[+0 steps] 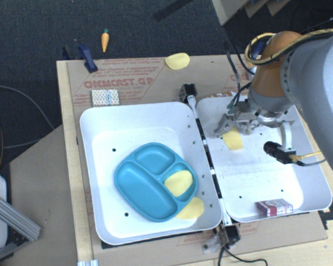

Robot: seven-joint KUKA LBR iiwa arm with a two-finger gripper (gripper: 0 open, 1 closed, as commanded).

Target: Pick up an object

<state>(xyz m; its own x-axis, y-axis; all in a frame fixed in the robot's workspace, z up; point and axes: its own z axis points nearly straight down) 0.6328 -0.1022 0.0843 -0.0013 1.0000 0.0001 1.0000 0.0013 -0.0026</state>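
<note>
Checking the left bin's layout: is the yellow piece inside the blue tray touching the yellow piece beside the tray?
Apart. The camera view shows the tray's blue rim between the inner piece and outer piece.

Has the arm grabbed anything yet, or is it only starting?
Nothing looks lifted yet. The pincer is low in the right bin, right over a yellow piece lying on the floor. Whether it has a grip is unclear. Gripping and raising it remain.

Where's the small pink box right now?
The small pink box lies in the right white bin, near its front edge, well below the tool.
</note>
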